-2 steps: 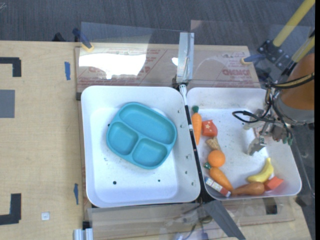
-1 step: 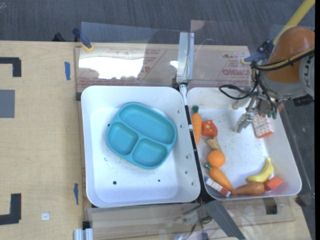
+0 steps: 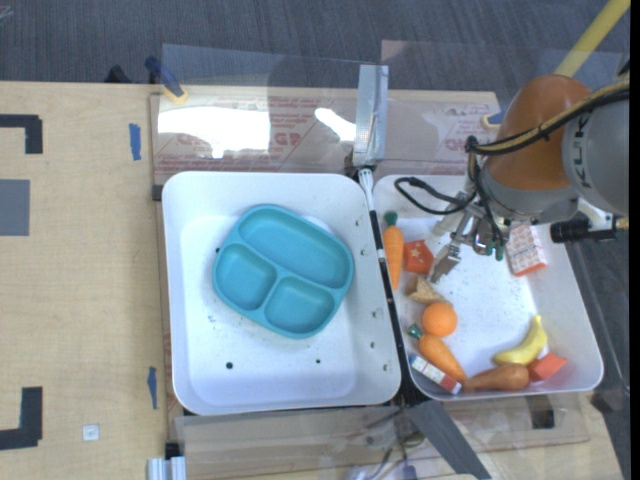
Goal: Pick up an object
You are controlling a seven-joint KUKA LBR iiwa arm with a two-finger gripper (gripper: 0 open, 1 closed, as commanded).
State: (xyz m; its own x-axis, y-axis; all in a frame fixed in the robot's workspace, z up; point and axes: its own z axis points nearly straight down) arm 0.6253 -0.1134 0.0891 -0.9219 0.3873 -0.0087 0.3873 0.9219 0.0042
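Lighting looks bright and even from up top on my feed — soft shadows only, like the faint one under the blue tray (image 3: 284, 270). Strong glare on the clear plastic sheet (image 3: 250, 123) behind the bins. Left bin (image 3: 190, 368) nearly blown out white. Arm (image 3: 560, 138) looks a bit soft — small toys lack detail.

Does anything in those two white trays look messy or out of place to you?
Nothing looks broken or spilled. The toy food is just heaped loosely in the right bin: a carrot, an orange and a banana lie at odd angles. The blue divided plate sits slightly askew in the left bin. The claw hovers over the food.
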